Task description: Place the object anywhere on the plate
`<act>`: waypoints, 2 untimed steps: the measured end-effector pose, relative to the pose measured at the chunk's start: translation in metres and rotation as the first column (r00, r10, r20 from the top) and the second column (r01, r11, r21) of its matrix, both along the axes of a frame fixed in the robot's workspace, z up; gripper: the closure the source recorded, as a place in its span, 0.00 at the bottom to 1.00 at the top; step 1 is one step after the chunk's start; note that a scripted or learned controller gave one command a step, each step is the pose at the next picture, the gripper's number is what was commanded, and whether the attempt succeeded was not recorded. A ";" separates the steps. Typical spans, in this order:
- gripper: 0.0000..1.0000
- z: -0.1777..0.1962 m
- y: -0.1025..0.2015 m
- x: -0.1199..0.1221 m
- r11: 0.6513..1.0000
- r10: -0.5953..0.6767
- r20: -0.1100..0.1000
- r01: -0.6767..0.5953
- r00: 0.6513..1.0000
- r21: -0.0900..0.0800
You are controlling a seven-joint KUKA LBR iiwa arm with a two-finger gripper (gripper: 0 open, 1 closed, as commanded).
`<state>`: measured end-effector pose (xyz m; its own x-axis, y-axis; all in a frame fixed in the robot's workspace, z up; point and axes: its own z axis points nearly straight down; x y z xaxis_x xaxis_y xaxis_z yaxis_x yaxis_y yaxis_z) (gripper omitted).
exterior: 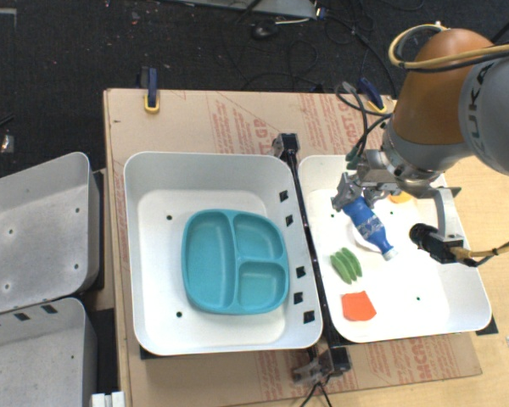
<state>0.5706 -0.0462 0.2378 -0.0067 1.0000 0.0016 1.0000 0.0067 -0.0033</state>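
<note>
- Right bin (458, 312), near edge: orange piece (359, 305); behind it, green pod (347, 264)
- Left bin (153, 253): teal plate (235, 261) bears nothing; placing not yet done
- Farther: gripper (361, 200) above blue bottle (370, 226); grip cannot be told

A teal divided plate (235, 262) lies in the left bin (144, 227) at frame centre. In the right bin (467, 303), the tool (362, 200) sits over the upper end of a blue bottle (371, 228) lying aslant. Below it lie a green pod (347, 265) and an orange piece (359, 305), apart.
</note>
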 end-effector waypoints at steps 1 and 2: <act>1.00 -0.002 0.051 0.001 1.000 0.000 0.002 0.000 1.000 -0.001; 1.00 0.006 0.106 -0.013 1.000 0.002 0.002 -0.002 1.000 0.000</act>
